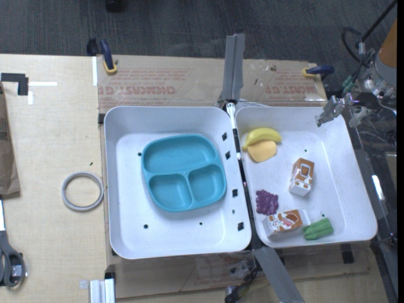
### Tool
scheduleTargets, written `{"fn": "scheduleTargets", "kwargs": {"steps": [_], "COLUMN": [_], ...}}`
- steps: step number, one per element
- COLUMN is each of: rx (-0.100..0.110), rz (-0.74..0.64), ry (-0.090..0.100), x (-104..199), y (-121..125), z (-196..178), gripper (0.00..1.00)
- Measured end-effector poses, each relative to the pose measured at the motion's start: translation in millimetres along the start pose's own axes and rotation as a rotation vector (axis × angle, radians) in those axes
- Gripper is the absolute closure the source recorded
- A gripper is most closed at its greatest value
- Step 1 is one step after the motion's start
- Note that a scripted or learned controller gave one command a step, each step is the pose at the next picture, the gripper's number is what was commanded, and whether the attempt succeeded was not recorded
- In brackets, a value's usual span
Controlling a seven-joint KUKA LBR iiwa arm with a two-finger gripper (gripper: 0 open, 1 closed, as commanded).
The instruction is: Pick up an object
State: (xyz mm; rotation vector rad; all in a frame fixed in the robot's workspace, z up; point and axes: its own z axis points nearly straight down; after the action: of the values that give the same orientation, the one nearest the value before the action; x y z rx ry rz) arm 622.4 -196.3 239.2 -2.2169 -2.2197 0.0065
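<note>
My gripper [329,113] hangs at the far right corner of the right bin [353,188], just above its rim, and I cannot tell how it is set or whether it has hold of anything. My arm comes in from the right edge behind it.

I count two white bins side by side. The left bin [120,169] holds one thing: a blue plate [184,172] with three compartments, lying flat near its middle.

The right bin holds six things. One yellow banana [262,135] lies near the far left, with one orange-yellow wedge-shaped piece [262,151] touching it on the near side. One small white-and-orange carton [302,177] stands about mid-bin. One purple bunch of grapes [267,201] lies toward the left wall. At the near edge one white-and-red box [285,223] lies on its side, with one green vegetable [317,229] just beside it on the right.

On the wooden bench left of the bins sits one grey ring [83,190].
</note>
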Motion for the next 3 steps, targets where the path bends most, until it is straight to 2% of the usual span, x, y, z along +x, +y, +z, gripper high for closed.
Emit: {"fn": "scheduleTargets", "kwargs": {"steps": [1,2,3], "rx": [0.001,-0.004,-0.004], "rz": [-0.012,-0.010,-0.163], "ry": [0.001,0.001,0.001], "x": [-4.2,-2.9,18.1], "y": [-13.0,-51.9,-93.5], "z": [133.3,149.1,149.5], "gripper": [0.00,0.00,0.00]}}
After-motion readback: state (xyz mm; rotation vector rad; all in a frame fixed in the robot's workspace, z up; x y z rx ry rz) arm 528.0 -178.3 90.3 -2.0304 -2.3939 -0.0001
